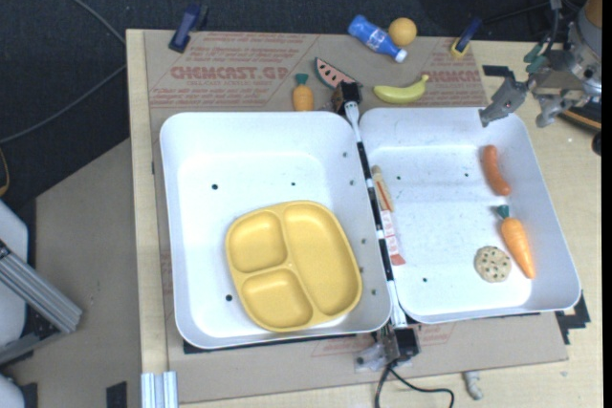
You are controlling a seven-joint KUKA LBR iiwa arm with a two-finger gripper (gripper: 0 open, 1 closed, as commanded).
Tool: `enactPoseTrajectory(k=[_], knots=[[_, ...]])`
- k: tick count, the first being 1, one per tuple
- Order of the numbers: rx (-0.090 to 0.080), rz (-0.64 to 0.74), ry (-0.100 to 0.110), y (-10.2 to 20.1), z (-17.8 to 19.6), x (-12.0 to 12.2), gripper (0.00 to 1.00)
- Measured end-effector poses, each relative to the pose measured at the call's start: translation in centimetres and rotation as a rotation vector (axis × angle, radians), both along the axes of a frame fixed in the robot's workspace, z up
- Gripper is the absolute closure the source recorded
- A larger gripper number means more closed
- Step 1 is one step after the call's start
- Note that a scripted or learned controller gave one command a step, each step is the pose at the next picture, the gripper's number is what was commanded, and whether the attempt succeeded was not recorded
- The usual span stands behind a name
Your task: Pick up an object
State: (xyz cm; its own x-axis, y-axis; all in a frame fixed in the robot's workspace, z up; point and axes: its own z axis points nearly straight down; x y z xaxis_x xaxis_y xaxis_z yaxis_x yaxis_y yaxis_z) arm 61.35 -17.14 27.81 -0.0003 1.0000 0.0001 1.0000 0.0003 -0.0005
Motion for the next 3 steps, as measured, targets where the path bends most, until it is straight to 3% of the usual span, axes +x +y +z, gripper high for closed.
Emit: enactPoseTrajectory(k=[1,2,3], knots=[[-0.002,-0.001,-0.001,-5.2,-8.3,4.2,0.00],[0.012,0.003,0.009,-4.1,-19.6,5.2,0.00],[0.002,0.004,0.001,-4.3,-18.3,5.4,1.00]])
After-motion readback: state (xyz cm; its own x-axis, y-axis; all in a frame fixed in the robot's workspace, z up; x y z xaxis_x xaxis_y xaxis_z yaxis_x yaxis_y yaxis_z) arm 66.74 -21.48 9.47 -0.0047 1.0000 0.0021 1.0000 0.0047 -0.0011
